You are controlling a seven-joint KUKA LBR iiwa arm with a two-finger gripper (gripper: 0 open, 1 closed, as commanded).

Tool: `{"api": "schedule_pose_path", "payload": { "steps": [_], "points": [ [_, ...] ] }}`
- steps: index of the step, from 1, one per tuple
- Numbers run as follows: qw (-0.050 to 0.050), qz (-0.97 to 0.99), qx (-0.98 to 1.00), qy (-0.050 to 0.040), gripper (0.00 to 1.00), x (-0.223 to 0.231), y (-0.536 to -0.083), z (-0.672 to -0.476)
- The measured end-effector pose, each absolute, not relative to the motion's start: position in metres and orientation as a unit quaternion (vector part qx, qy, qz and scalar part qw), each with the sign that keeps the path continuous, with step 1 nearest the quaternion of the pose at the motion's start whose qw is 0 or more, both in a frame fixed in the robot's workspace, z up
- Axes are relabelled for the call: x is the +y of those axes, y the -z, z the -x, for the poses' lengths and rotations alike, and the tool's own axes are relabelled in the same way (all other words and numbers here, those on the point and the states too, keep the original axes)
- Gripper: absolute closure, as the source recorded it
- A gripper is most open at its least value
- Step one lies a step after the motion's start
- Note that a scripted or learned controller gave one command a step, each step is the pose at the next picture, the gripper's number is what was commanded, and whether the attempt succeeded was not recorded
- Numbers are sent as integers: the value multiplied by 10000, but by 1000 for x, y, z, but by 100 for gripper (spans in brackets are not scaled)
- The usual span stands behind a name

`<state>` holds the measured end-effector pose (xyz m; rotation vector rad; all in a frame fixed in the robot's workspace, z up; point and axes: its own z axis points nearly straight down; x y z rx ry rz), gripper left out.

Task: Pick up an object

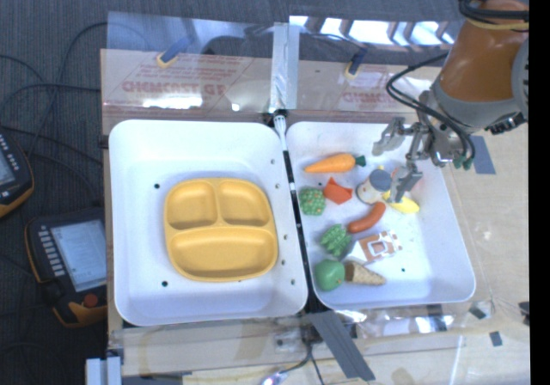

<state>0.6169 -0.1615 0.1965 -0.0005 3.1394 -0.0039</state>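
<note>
Where the gripper (404, 170) hung low over the right bin (460, 276), the nearest toys were a small grey-and-cream piece (375, 186) and a yellow piece (406, 202), both lying just beneath and beside its fingertips. The yellow piece lay directly under the finger ends, its long axis slanting down toward the right; whether the fingers touched it could not be told. The fingers looked spread apart, with nothing visibly caught between them, so I judged that no object had yet been picked up.

Just left of these lay an orange carrot (332, 163), its length running left to right, and below it a red wedge (338, 193) and a green leafy toy (312, 201). Nearer the front of the same bin lay a red sausage (367, 217), a broccoli floret (336, 240), a small printed card (379, 247), an ice-cream cone (364, 273) and a round green toy (328, 275).

The left bin (137, 289) held a yellow divided plate (222, 229), well apart from the gripper. The arm (481, 65), with its orange band, reached in from the right.
</note>
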Motion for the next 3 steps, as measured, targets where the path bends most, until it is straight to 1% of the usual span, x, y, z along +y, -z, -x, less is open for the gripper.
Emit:
{"api": "schedule_pose_path", "payload": {
  "steps": [1, 2, 3],
  "points": [
    [13, -152, 9999, 16, 0, -150, -94, -585],
    [84, -371, 9993, 22, 0, -117, -91, -575],
    [-108, -902, 9959, 22, 0, -101, -92, -645]
  ]
}}
